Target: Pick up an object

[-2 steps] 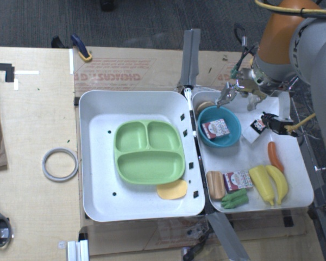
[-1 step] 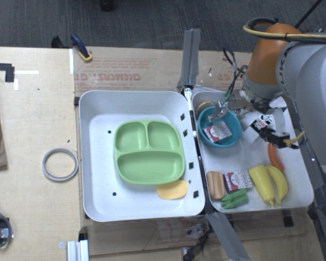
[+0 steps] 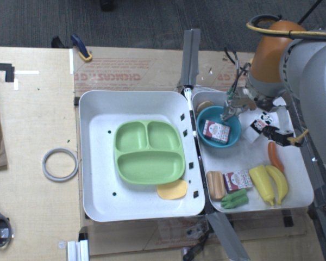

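My gripper [image 3: 228, 112] hangs over the back right part of the right bin [image 3: 304, 200], at the far rim of a blue bowl [image 3: 233, 139]. A red and white packet [image 3: 215, 131] lies inside the bowl, just left of and below the gripper tip. The grey arm with its orange band [image 3: 271, 48] comes in from the upper right. Along the bin's front lie a hot dog bun [image 3: 214, 185], a second red packet [image 3: 238, 181], a green pea pod [image 3: 234, 200] and yellow bananas [image 3: 270, 184].
An orange carrot-like piece [image 3: 275, 155] and a small black and white item [image 3: 261, 125] lie right of the bowl. The left bin [image 3: 92, 162] holds a green divided plate [image 3: 149, 152] and a yellow slice [image 3: 172, 190]. A tape ring [image 3: 60, 164] rests on the bench at the left.
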### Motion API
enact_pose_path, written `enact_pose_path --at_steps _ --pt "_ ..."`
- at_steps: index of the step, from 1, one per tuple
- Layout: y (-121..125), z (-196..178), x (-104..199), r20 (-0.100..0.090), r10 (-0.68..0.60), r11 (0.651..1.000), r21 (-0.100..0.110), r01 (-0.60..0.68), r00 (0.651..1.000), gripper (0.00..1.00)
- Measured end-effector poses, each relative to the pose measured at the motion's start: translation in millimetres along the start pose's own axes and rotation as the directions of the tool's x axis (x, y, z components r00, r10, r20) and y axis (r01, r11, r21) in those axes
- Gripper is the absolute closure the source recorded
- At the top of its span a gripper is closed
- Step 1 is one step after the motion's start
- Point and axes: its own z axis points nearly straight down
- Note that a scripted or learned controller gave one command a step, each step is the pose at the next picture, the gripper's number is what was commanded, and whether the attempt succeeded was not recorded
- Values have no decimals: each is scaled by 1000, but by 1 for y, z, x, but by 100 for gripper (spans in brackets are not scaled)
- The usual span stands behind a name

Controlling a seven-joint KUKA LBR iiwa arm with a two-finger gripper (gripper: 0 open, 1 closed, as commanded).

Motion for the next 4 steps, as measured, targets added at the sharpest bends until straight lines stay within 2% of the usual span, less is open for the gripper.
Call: enact_pose_path --at_steps 1,2,3,4 --pt "1 1 3 -4 -2 1000 -1 2 1000 0" --pt "-7 5 -14 -6 -50 999 -3 50 999 0" --pt "-28 9 -9 -5 -27 1000 -10 27 1000 0" --pt "-59 14 14 -9 139 990 2 -139 990 0"
